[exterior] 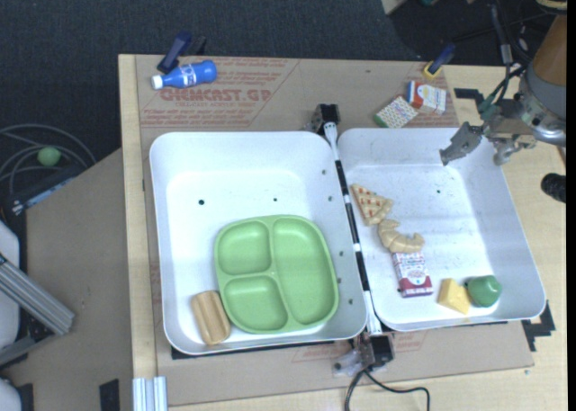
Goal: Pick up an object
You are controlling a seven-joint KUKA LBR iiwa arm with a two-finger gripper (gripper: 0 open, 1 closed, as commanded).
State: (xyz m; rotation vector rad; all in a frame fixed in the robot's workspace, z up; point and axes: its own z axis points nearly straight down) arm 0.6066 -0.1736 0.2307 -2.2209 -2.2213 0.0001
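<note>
On the far left, a tan toy bread [210, 317] is lying in the corner of the left bin [171, 220], touching the edge of a green plate [274, 272] w/ 3 parts. The plate is big & flat, so it's prob hard to grab. Up top, a blue bottle [184, 75] is lying on its side on the surface [135, 130], outside the bins, so it's prob not for picking. Going right, a black clip [327, 117] is sitting where the 2 bins meet, likely holding them side by side. Next is the right bin [504, 220], & the small toys are sitting in there, w/ walls keeping them in: a waffle piece [370, 202] near the left wall, a croissant [400, 240] just below it, a little red & white box [412, 274] just below that, then a yellow cheese [454, 296] touching a green ball [484, 290] near the bottom right corner. 2 little cards [412, 105] are lying on the surface above this bin. On the far right, the arm [544, 85] is reaching in, & the fingers [475, 150] are hanging over the top right part of the bin. They're spread wide apart & holding nothing. They're well apart from all the toys, so I think the pick isn't started yet. The waffle piece & croissant are looking like the nearest things to go for.
</note>
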